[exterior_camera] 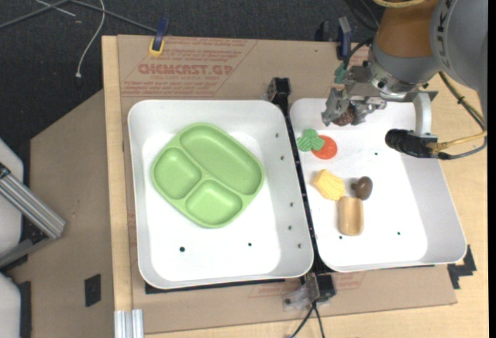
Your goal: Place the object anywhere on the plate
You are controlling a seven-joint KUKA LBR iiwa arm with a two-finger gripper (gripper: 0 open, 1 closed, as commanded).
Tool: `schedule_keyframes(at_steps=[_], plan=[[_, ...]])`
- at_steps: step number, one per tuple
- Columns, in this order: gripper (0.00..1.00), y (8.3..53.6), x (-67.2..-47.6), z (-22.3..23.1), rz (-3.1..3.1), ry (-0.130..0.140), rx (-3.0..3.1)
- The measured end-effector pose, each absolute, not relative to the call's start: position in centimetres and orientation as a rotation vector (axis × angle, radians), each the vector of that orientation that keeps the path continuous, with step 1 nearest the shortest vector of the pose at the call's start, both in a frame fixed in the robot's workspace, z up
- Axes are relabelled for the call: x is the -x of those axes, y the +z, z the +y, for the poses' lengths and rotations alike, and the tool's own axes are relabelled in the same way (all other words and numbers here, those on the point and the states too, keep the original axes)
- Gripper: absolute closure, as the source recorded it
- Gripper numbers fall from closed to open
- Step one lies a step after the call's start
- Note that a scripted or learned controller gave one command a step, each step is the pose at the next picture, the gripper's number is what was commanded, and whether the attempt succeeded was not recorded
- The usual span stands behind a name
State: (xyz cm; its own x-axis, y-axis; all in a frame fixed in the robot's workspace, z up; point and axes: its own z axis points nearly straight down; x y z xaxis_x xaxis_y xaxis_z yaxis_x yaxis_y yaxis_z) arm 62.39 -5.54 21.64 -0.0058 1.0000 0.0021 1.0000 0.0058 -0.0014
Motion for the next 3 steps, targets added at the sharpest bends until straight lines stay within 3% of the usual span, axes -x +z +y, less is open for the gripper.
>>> schedule_keyframes(at_steps=[3], plan=[[1.0, 22.0, -62.7, 9.6, -2.228, -0.004, 2.214]])
